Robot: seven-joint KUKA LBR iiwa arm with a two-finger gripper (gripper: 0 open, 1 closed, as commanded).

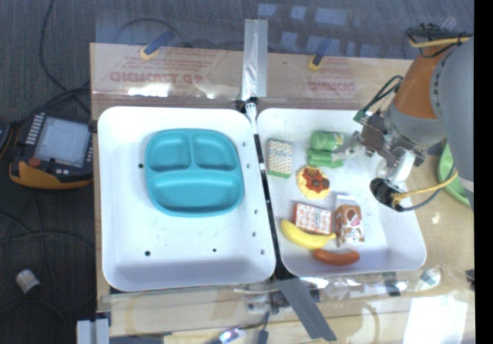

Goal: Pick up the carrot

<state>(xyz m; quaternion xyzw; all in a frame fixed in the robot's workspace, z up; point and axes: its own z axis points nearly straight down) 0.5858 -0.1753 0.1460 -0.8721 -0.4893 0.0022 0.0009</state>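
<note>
Camera view: gripper far from the carrot

Camera view: the gripper (348,145) sits in the right bin (412,246), touching the green packet (326,147) at its far side; whether its pincer is released or clenched, I cannot tell. The carrot (337,257) lies at the near edge, just beside the banana (303,235) and a carton (349,225). Descending there risks catching those neighbours instead.
</note>
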